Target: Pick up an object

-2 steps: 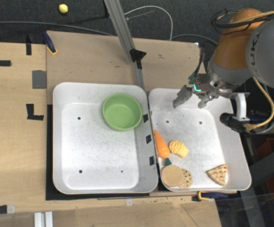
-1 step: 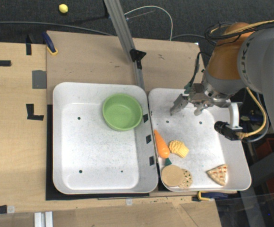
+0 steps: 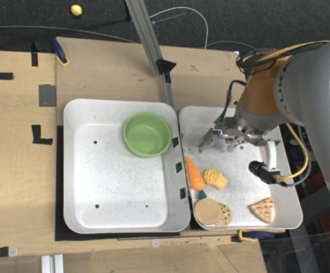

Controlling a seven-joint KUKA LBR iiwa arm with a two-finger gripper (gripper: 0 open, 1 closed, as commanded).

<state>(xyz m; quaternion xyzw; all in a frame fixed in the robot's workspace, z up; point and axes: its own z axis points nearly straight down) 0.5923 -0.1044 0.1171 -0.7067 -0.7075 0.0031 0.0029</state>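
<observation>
**Onlooker 1:** Four toy foods lie in the right bin (image 3: 279,218): a carrot (image 3: 194,174) at its 9 o'clock edge, a yellow ridged piece like a corn cob (image 3: 215,178) just beside the carrot, a round cookie (image 3: 211,212) at 7 o'clock, and a pizza slice (image 3: 263,209) at 5 o'clock. The green bowl (image 3: 147,134) sits at 1 o'clock in the left bin (image 3: 79,169).

**Onlooker 2:** And the gripper (image 3: 222,141)?

**Onlooker 1:** Near 12 o'clock of the right bin, over bare floor, jaws spread apart with nothing between them. No object is picked yet; all four foods sit toward 6 o'clock from it, well apart from the fingers.

**Onlooker 2:** Likely faults from here?

**Onlooker 1:** First, a closure on nothing: if the jaws descend where they hang, they meet only the bin floor. Second, a crowded grasp: carrot and corn nearly touch, so one finger may land on the neighbour and push both away. Third, the carrot lies against the bin wall, which leaves little room for a finger on that side. Fourth, the cookie and pizza slice look flat, so fingers could skate over them or jam against the floor.

**Onlooker 2:** Best candidate?

**Onlooker 1:** In my judgement the corn, approached from its free side at 3 o'clock.
</observation>
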